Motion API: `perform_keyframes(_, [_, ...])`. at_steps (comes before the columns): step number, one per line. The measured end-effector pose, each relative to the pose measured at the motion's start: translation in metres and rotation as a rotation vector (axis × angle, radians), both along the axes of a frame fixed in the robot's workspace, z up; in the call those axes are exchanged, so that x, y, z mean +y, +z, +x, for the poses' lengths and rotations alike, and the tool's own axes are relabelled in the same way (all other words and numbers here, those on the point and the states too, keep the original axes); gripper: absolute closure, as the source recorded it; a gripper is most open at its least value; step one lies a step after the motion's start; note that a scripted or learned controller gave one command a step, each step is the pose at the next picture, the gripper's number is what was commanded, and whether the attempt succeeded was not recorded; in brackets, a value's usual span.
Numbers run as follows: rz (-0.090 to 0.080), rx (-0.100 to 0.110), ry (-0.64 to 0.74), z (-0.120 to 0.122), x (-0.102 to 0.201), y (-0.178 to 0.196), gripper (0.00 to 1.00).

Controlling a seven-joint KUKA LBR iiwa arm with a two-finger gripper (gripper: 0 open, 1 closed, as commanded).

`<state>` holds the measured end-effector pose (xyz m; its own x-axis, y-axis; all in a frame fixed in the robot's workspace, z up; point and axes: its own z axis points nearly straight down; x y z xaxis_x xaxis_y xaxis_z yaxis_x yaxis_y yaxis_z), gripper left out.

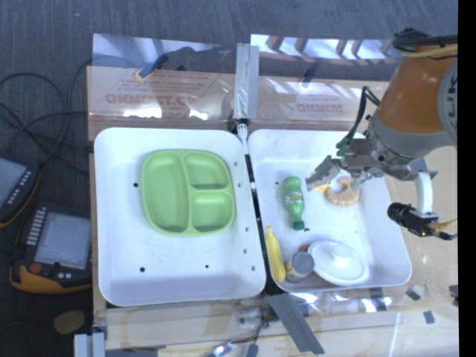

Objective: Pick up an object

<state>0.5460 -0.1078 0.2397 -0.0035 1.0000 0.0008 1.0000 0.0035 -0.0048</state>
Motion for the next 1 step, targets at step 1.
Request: perform_keyframes(1, [-0.001, -0.002, 0.091, -0.0097, -0.0182, -0.0082, 0.0])
